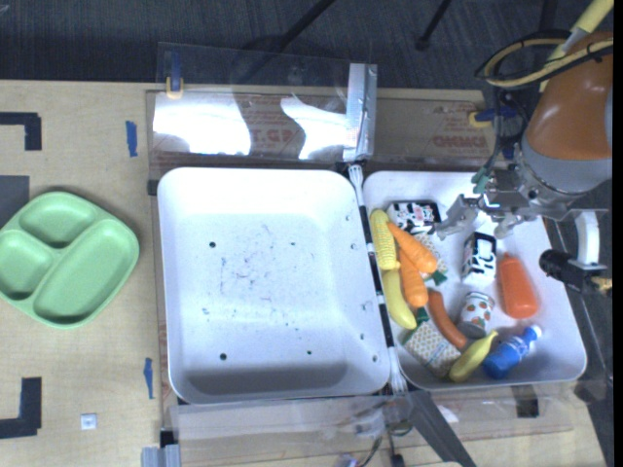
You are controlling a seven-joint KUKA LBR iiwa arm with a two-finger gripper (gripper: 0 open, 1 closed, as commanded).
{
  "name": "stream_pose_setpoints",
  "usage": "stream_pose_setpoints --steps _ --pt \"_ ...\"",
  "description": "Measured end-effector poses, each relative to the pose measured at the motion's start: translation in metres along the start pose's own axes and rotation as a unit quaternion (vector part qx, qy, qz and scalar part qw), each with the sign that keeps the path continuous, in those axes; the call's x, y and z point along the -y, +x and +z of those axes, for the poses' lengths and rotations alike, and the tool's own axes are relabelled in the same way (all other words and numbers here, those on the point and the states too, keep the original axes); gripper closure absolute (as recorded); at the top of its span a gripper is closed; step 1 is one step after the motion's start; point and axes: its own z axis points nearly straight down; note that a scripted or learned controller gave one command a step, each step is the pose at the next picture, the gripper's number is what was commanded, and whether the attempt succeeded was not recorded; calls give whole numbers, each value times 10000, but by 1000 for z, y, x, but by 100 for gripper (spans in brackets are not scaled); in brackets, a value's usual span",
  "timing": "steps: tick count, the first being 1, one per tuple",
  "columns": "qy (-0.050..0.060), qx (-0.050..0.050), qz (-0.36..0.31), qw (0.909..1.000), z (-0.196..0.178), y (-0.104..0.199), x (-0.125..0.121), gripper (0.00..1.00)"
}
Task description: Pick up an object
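We are at the approach step: our gripper (484, 214) hangs over the upper part of the right bin (574, 353), its fingers (454, 224) spread wide with nothing between them. No object is lifted yet. Everything we could pick sits in that right bin: a black-and-white carton (480, 257) just below the gripper, a second black-and-white patterned piece (414, 216) to its left, an orange cylinder (517, 286) on the right, two carrots (414, 253) and a corn cob (384, 238) along the left wall, a long yellow piece (396, 300), a banana (472, 355) and a blue bottle (510, 351) near the bottom. The left bin (261, 280) bears nothing, and a green divided plate (64, 257) rests on the table (78, 377) well apart. We judge the carton the nearest target; the next move calls for centring over it, descending until the fingers straddle it, then closing without snagging the neighbouring carrots.
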Motion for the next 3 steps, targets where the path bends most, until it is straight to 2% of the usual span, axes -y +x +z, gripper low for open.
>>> stream_pose_setpoints --steps 1,2,3 --pt "-2 -1 175 9998 46 -49 -2 0" --pt "-17 -7 169 9999 123 -94 -26 0" --pt "-26 -16 182 9998 114 -94 -27 100"
